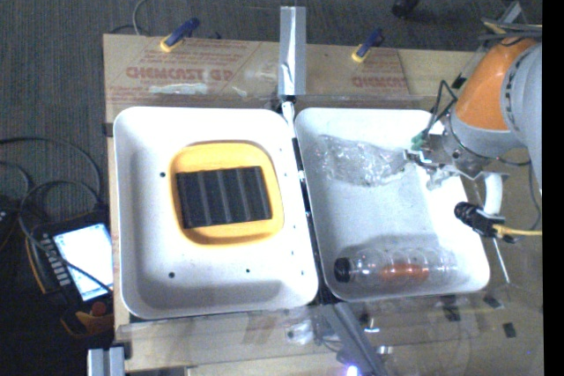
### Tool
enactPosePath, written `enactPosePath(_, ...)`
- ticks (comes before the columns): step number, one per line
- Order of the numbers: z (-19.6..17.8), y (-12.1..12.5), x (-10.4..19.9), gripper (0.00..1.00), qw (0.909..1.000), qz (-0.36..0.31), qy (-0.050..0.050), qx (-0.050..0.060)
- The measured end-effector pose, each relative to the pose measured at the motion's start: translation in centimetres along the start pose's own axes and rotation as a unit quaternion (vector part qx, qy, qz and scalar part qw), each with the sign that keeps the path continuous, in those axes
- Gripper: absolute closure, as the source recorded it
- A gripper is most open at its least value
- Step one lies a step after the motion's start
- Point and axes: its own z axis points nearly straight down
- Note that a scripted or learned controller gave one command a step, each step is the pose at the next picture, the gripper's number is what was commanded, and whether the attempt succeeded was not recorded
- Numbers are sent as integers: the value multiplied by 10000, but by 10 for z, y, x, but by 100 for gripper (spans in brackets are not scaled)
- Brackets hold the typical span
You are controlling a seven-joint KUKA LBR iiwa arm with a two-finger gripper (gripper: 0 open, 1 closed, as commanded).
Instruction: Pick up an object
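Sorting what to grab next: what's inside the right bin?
The right bin holds a crumpled clear plastic piece near its far side and a clear bottle lying along its near edge. The arm covers the bin's far right corner.

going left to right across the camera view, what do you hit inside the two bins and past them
yellow tray with dark slats in the left bin → clear plastic bottle lying along the near wall of the right bin → gripper at that bin's right edge → orange band on the arm
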Motion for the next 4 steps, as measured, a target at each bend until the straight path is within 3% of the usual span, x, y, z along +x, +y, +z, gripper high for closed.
enactPosePath(1,20,50,51,0,9998,-169,-47,107)
enactPosePath(2,17,66,90,0,9871,-1594,-86,67)
enactPosePath(3,5,66,91,100,9871,-1598,-72,97)
enactPosePath(4,-87,65,151,100,9778,-2096,-9,-24)
